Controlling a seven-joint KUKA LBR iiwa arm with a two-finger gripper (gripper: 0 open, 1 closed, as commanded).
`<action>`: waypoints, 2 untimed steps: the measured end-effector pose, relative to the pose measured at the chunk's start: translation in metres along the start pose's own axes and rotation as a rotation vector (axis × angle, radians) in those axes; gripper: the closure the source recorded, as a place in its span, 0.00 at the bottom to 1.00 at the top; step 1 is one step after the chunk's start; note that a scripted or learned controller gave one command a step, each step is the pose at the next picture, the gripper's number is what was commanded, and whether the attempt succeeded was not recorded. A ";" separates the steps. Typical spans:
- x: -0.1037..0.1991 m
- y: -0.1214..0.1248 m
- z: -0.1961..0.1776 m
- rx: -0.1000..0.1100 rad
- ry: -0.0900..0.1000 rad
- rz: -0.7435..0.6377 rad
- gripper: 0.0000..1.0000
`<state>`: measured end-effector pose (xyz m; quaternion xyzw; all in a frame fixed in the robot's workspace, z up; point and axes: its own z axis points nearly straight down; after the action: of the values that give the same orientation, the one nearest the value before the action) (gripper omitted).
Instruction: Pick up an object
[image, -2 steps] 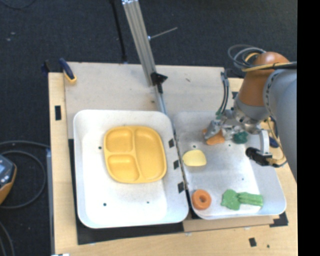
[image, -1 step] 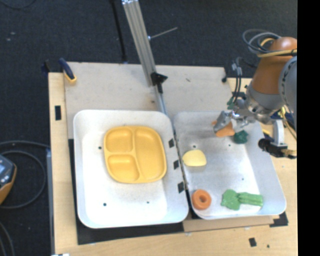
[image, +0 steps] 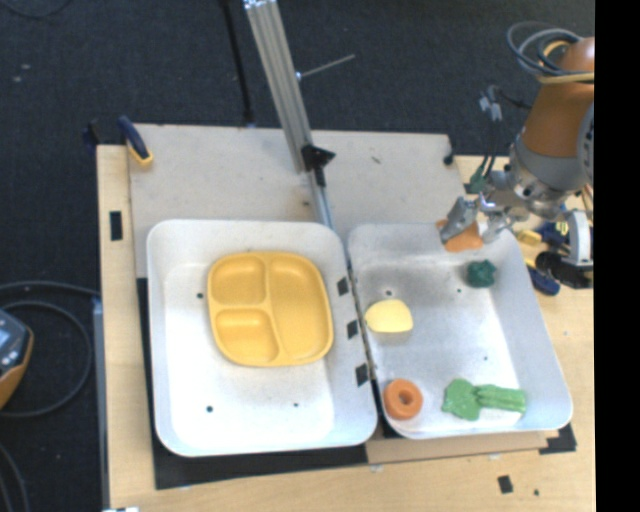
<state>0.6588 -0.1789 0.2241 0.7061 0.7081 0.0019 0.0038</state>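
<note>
1. Nearest the lower edge of the frame, in the right bin (image: 540, 330), lie a green toy (image: 483, 399) and an orange ring (image: 404, 399). The green toy's long axis runs left to right along the bin's lower rim; the ring sits at the lower left corner of that bin, close to the divide between the two bins.

2. Higher up in the same bin a pale yellow piece (image: 388, 317) rests beside the left wall, well apart from the other things.

3. Higher again, toward the upper right of that bin, is a small dark green lump (image: 482, 273). It is the loose thing nearest the claw, lying just below and a little right of it in the frame.

4. The left bin (image: 180, 400) carries a yellow divided plate (image: 270, 306), flat, about the middle of the bin and far from the claw.

5. The claw (image: 468, 228) hangs over the upper edge of the right bin, at the upper right of the frame, under the orange-banded arm (image: 556, 110). An orange piece (image: 462, 240) shows at its tips, and it looks to be caught between the fingers, though the view is small and I would not swear to how firmly.

6. My judgement: if the orange piece is truly held, the pick is well along, and what matters is that it sits low at the tips and could slip. If it is not, the dark green lump is the easiest next target, a short way down the frame from the claw.

7. Farthest, on the worktop (image: 220, 170) above the bins, a metal post (image: 285, 90) slants up to the frame's top.
</note>
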 end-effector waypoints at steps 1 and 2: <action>-0.002 0.001 -0.051 0.001 0.000 -0.001 1.00; 0.061 0.002 -0.048 0.007 0.003 -0.004 1.00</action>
<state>0.6602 -0.1181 0.2719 0.7046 0.7097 0.0007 0.0002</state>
